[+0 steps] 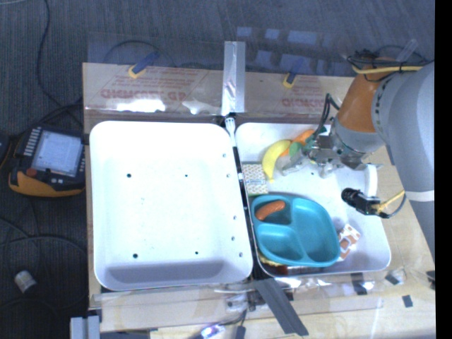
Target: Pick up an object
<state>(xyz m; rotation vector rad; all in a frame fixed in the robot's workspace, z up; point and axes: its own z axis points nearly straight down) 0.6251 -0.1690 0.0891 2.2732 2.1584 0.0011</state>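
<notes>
Camera view: I am watching from above at a slant; the arm comes in from 3 o'clock.
Gripper: the gripper [319,155] sits low in the right bin [378,260], toward its 12 o'clock wall. The wrist hides the jaws, so I cannot tell how they stand, and I see nothing between them.
Nearest thing: the banana [275,157] lies just at 9 o'clock of the gripper, near it or perhaps touching; I cannot tell which. I take it as the likely pick.
Banana axis: its long axis runs from about 7 o'clock to 1 o'clock, curved, with the upper end pointing toward the gripper.
Orange item: a small orange thing [304,135] sits at 11 o'clock of the gripper, partly hidden; I cannot name it.
Blue tray: the blue divided tray [311,235] lies at 6 o'clock of the gripper, with a small orange piece [270,208] in its upper left compartment.
Left bin: the left bin [106,210] lies well apart at 9 o'clock.
Progress: in my judgement the pick is at the approach or closing stage, with no lift yet.
Risk one: a grasp at the banana's tapered end could slip off as the arm rises.
Risk two: the curved skin may roll under the jaws and push the fruit toward the bin wall.
Risk three: the orange item close by could be caught or nudged instead.
</notes>
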